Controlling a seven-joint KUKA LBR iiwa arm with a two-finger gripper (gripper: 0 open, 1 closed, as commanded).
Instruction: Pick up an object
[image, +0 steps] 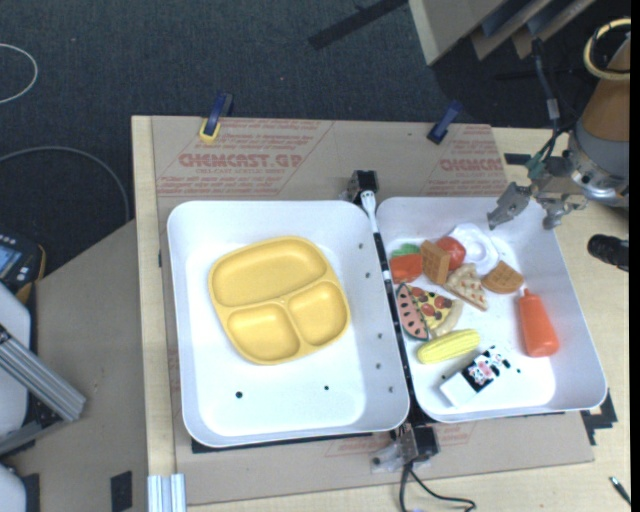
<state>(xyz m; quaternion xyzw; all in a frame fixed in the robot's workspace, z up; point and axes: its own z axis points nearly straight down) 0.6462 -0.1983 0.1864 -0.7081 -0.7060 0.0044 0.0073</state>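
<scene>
A grey robot arm with an orange band reaches in from the right, its pincer (530, 207) hanging with fingers spread open and nothing between them, above the upper right corner of the right-hand white bin (578, 345). Two shallow white bins sit side by side on a cardboard-covered tabletop (300, 150), the sheet held at its far edge by a yellow-tipped clamp (213, 119) and a blue clamp (444, 122). The left bin (190, 300) holds a yellow divided plate (278, 298) with three compartments, lying slightly askew near the bin's centre. The right bin carries a cluster of toy food: an orange bottle (537, 322) lying near the right wall, a pizza slice (435, 305) beside a watermelon wedge (411, 314), a yellow corn cob (447, 346) just below them, and a white carton with black patches (472, 377) near the front wall. Higher up lie a red tomato (452, 248), a brown slice of bread (437, 262), an orange-red piece (406, 267) and a toast-coloured wedge (503, 277). The open pincer stands above and to the right of this cluster, touching none of the pieces.
</scene>
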